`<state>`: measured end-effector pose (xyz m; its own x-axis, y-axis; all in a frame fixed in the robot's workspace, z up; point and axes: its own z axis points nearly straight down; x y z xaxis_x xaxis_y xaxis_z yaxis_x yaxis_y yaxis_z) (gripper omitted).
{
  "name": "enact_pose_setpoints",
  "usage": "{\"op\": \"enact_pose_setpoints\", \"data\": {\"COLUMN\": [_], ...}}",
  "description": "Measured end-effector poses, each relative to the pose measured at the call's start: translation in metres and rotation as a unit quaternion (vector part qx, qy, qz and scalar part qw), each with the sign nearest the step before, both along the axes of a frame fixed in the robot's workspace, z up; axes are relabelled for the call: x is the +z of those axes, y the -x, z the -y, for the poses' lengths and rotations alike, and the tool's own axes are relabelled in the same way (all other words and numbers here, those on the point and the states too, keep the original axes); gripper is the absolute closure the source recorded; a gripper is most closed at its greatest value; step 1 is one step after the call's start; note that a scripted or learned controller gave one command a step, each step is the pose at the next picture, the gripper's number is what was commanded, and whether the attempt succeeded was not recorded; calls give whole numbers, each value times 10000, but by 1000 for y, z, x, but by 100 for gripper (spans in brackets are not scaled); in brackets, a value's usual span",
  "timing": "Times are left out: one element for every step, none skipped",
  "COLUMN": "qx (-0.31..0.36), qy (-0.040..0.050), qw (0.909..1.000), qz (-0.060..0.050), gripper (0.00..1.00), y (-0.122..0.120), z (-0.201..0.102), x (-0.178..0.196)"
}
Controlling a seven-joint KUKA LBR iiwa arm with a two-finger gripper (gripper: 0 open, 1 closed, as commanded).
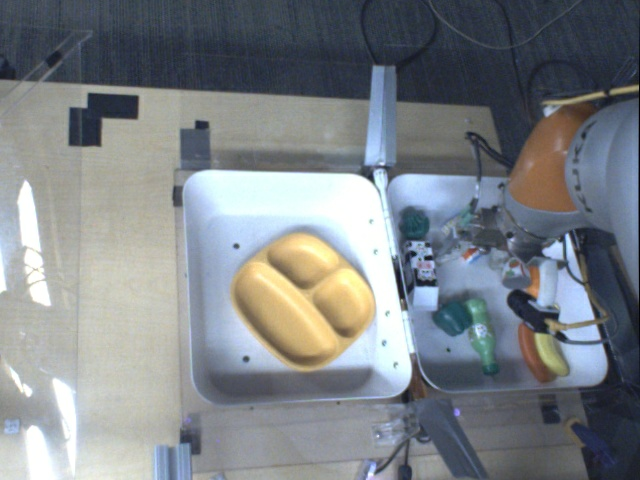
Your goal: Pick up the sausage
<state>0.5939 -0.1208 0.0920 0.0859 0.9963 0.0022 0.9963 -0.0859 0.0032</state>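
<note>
The sausage [529, 352] looks like the orange-red curved piece at the right bin's near right side, partly under a small yellow banana [552, 354]. Another orange bit [534, 280] shows just above it; whether it is the same piece I cannot tell. My gripper [482, 232] hangs over the upper middle of the right bin [440, 373], left of and beyond the sausage, apart from it. Nothing shows held in it. The grey arm with its orange band [545, 173] comes in from the right.
In the right bin lie a green bottle [482, 334], a teal lump [452, 317], a dark green lump [415, 222] and a small white, red and black item [424, 265]. The left bin [215, 208] holds a large yellow bread-like toy [303, 297].
</note>
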Motion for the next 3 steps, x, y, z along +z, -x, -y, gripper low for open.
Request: {"op": "enact_pose_setpoints", "data": {"qx": [4, 4, -119], "qy": [1, 0, -54], "qw": [10000, 10000, 9999], "qz": [28, 26, 7], "gripper": [100, 0, 0], "y": [-2, -2, 70], "z": [-1, -1, 17], "x": [11, 11, 22]}}
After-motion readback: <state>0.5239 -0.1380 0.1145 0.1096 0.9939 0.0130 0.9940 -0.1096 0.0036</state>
